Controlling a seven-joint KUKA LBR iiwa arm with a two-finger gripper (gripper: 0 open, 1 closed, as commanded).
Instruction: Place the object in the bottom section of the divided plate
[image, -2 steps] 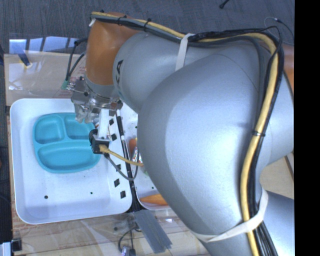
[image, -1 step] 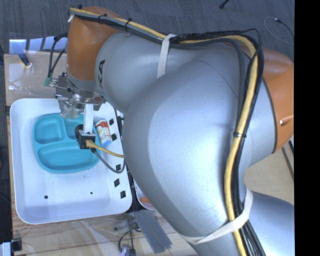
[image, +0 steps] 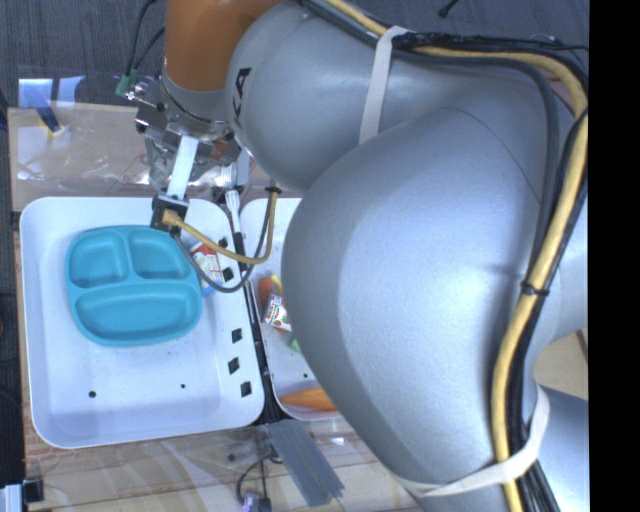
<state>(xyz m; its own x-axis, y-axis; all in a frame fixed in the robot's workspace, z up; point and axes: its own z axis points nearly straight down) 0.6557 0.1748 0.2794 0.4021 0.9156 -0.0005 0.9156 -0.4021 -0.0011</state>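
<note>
**Blue divided plate** (image: 130, 285): lay in the left bin (image: 60, 400) on the surface. All sections were bare, and the wide bottom section (image: 135, 312) was open to receive.

**Red-and-white packet** (image: 210, 264): probably the task's thing. It lay just beside the plate's right edge, not yet placed.

**Pincer** (image: 200, 180): hung over that bin's far right corner, seemingly to reach the packet. Whether it was wide or narrow could not be told.

**Right bin** (image: 290, 385): held an orange piece (image: 305, 400).

A pale wooden bench (image: 120, 472) under clear plastic sheeting (image: 80, 150) meets a dark ribbed backdrop (image: 70, 35) along the top.
</note>
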